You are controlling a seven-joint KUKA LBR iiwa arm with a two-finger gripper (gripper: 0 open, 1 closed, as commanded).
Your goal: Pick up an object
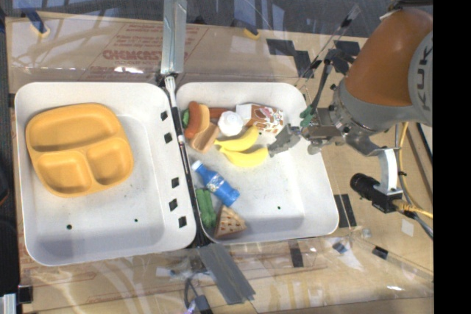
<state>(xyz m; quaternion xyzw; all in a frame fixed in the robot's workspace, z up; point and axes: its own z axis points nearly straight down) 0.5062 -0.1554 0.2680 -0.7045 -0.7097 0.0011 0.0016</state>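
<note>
The right bin point(313, 195) holds a pile of toy food. Two yellow bananas point(243, 147) lie in its middle, with a hot dog point(199, 126), a white round piece point(229, 123) and a brown-and-white patterned item point(268, 118) behind them. A blue bottle point(218, 184), a green piece point(207, 209) and a brown wedge point(229, 223) lie near the front left corner. My gripper point(302, 142) hangs over the bin's right side, just right of the bananas. It is open, and nothing sits between its fingers. One grey finger point(282, 143) points toward the bananas' right end.
The left bin point(140, 232) holds a yellow divided tray point(77, 147) at its back left. A metal divider bar point(174, 33) stands behind the seam between the bins. Black camera hardware point(372, 191) hangs off the arm beyond the right bin's edge.
</note>
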